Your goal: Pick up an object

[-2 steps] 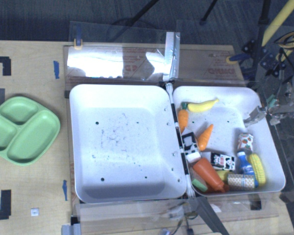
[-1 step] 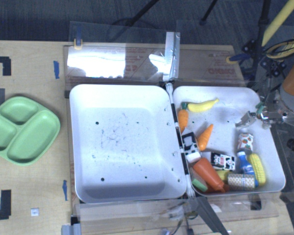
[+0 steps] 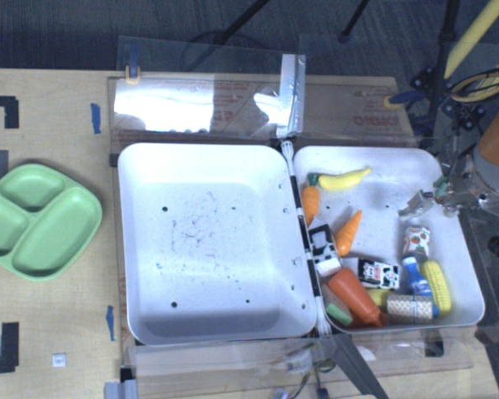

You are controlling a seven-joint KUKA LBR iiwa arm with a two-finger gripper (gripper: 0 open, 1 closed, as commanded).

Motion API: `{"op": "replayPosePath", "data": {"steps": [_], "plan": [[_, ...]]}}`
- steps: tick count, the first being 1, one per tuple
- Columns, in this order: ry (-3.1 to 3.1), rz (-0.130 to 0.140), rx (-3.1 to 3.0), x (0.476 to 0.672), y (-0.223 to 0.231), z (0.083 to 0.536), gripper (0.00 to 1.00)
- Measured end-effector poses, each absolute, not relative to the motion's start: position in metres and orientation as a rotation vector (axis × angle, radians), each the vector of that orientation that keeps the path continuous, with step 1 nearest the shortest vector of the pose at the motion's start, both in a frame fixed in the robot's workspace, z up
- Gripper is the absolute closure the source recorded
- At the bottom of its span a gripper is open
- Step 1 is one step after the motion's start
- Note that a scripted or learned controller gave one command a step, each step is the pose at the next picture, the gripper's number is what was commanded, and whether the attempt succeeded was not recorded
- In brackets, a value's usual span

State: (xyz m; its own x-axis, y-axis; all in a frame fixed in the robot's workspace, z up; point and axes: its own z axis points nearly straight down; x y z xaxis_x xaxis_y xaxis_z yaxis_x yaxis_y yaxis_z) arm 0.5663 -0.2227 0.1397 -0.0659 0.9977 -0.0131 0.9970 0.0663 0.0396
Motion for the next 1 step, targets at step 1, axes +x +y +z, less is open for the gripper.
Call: {"op": "replayPosePath", "data": {"steps": [1], "plan": [[2.242, -0.001, 2.199, 0.5771, -0.2168, 0.2439, 0.0]]}}
